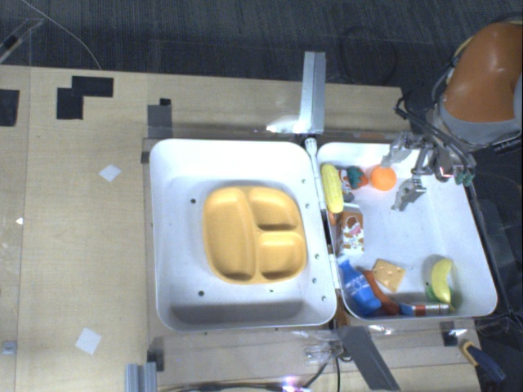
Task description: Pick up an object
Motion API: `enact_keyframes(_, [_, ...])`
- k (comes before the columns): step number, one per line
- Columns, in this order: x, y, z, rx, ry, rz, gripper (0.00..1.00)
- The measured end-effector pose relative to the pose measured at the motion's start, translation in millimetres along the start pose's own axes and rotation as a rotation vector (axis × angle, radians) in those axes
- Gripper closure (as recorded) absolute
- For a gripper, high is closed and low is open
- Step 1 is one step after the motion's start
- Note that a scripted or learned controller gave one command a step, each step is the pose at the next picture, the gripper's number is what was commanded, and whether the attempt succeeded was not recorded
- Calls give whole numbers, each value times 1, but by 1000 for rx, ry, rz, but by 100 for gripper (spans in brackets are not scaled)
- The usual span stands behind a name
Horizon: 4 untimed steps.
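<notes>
My gripper [414, 180] hangs over the back of the right bin [474, 219], open, with nothing between its fingers. An orange ball [382, 178] lies just to its left, apart from the fingertips. Further left along the bin's wall are a yellow corn cob [332, 188], a small multicoloured toy [353, 176] and a red-and-white packet [351, 231]. At the bin's front lie a blue item [358, 288], a tan cracker-like wedge [388, 274], a red marker [409, 307] and a banana [441, 280].
The left bin [176, 219] holds a yellow divided tray [253, 233] in its middle. A metal post [314, 92] stands behind the seam between the bins. The arm's orange band [484, 72] looms above the right bin's back corner.
</notes>
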State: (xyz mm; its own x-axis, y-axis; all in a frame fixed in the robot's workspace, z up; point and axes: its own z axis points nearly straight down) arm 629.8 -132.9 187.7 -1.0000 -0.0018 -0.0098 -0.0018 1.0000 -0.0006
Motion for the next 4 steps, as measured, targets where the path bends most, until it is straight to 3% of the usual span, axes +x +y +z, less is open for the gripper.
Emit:
enact_keyframes(1, [-24, -74, 50, 1, 2, 125, 0])
enact_keyframes(2, [-29, -72, 100, 1, 2, 136, 0])
enact_keyframes(3, [-32, -13, 100, 2, 15, 257, 0])
enact_keyframes(4, [-40, -10, 83, 0, -17, 250, 100])
